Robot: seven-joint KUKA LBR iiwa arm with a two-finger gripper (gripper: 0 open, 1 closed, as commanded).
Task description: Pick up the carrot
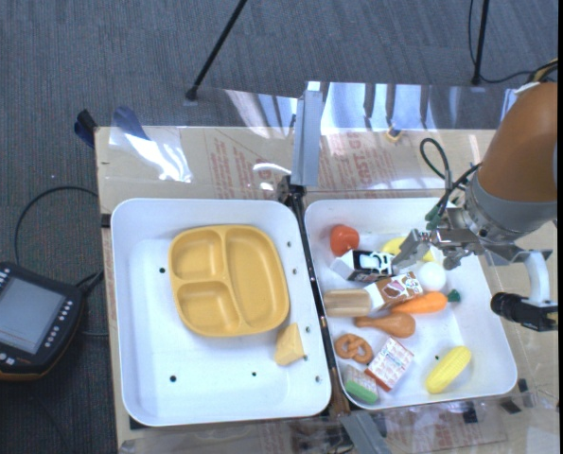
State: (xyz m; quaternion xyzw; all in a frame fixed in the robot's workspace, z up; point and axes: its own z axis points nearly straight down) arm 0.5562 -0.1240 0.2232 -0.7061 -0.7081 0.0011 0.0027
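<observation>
**Operator:** I'm logging the approach step. The gripper [421,245] is hanging over the right bin [504,353], up and to the left of the carrot [421,303], and nothing is sitting between its fingers. From this slant I cannot tell whether the claw is spread or closed.

**Observer:** Where's the carrot lying?

**Operator:** Mid-bin, just above the drumstick [389,323] and below the white egg [433,276]. Its long axis is running nearly left to right, tilting slightly up toward the right. The green stub is pointing right, the narrow tip left toward the bread roll [346,302].

**Observer:** Next move?

**Operator:** I'm judging it needs to shift down-right over the carrot's middle, turn the fingers across that axis, then descend. Neighbours are crowding it, so the fingers are going to need clean gaps.
</observation>
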